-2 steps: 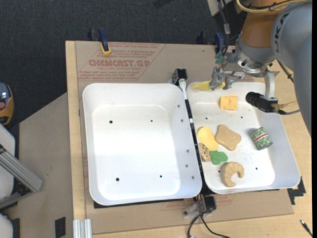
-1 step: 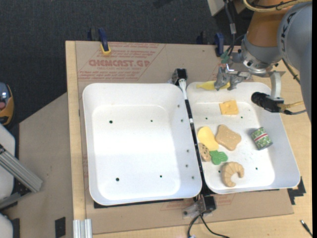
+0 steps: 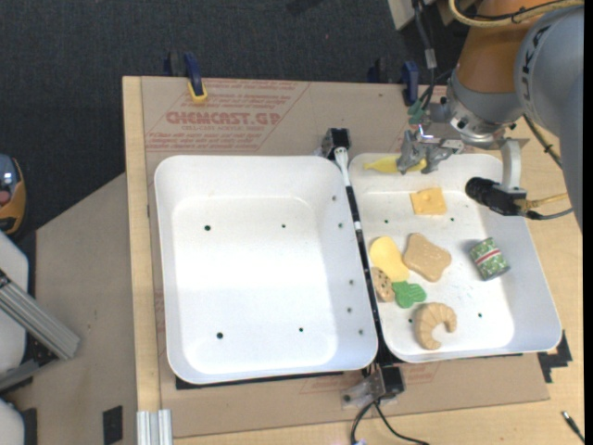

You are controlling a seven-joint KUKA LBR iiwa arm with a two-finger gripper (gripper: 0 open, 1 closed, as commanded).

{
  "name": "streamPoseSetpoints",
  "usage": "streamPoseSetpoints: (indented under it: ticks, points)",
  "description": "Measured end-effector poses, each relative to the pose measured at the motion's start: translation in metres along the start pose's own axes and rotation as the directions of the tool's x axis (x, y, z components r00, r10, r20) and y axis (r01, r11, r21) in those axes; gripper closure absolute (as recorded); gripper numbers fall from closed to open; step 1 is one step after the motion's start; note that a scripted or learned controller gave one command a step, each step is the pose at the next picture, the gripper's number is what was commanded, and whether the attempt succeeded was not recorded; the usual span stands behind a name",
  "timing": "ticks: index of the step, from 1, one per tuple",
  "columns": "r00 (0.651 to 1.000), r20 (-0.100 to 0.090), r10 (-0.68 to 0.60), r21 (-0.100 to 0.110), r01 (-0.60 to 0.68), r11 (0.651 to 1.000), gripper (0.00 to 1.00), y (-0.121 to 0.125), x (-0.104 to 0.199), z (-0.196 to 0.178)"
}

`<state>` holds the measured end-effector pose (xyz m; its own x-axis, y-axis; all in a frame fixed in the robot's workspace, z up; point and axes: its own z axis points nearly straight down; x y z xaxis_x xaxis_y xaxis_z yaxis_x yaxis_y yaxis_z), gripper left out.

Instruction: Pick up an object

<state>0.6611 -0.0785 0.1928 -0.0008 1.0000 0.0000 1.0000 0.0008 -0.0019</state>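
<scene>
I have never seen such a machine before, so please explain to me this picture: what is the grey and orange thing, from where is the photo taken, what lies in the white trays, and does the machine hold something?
The grey and orange thing is a robot arm. It reaches in from the right side of the picture. At its end is a claw with two fingers, for grasping things.

The photo comes from one fixed camera above the bench, looking down at a slant.

Two shallow white bins stand side by side. The right bin holds small toy-like foods: a yellow flat piece at the far edge, a cheese-like square, a toast slice, a yellow lump, a green piece, a croissant and a green can.

The claw hangs just over the yellow flat piece. I cannot tell whether it holds anything.
</scene>
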Motion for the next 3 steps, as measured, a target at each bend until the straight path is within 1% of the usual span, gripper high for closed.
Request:
streamPoseSetpoints:
  ticks: [1,2,3]
  points:
    - [1.000,0.000,0.002,0.000,-0.002,1.000,1.00,-0.011,-0.011,-0.009]
    - [1.000,-0.002,-0.005,0.000,0.005,1.000,1.00,-0.031,0.045,-0.021]
    - [1.000,0.000,0.000,0.002,0.000,1.000,1.00,-0.022,0.040,0.010]
